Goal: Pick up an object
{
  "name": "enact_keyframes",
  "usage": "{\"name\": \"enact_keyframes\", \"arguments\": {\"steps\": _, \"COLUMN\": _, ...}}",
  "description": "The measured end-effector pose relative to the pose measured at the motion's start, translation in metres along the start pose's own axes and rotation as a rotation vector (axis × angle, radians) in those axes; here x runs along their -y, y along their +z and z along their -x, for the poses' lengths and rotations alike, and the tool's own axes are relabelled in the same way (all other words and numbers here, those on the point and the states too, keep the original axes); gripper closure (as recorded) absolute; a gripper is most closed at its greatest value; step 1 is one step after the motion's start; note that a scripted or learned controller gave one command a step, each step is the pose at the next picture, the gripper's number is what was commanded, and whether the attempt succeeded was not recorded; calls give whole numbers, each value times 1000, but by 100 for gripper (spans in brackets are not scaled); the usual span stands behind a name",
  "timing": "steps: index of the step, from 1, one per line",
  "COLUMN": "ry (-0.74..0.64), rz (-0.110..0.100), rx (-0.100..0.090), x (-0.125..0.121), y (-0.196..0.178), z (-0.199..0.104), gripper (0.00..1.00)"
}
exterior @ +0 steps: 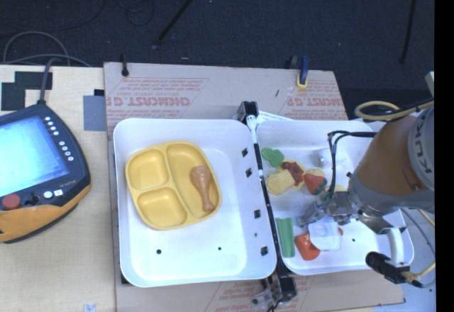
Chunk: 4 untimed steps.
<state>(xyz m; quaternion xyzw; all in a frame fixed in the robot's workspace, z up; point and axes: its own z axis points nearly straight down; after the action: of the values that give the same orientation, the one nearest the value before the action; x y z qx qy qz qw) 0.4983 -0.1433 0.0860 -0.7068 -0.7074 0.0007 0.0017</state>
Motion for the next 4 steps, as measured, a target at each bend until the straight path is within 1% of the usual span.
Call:
{"name": "enact_keyframes", "arguments": {"steps": 1, "ry": 12, "rz": 18, "rx": 19, "x": 21, "y": -19, "z": -50, "gripper": 0}}
{"name": "enact_keyframes", "arguments": {"steps": 2, "ry": 19, "rz": 17, "rx": 22, "x": 17, "y": -5, "z": -49, "gripper": 0}}
{"name": "enact_keyframes", "arguments": {"steps": 3, "ry": 20, "rz": 22, "rx": 24, "x": 20, "y": -5, "z": -50, "gripper": 0}}
{"name": "enact_keyframes", "arguments": {"steps": 4, "ry": 22, "rz": 19, "rx": 20, "x": 20, "y": -14, "z": -51, "gripper": 100}}
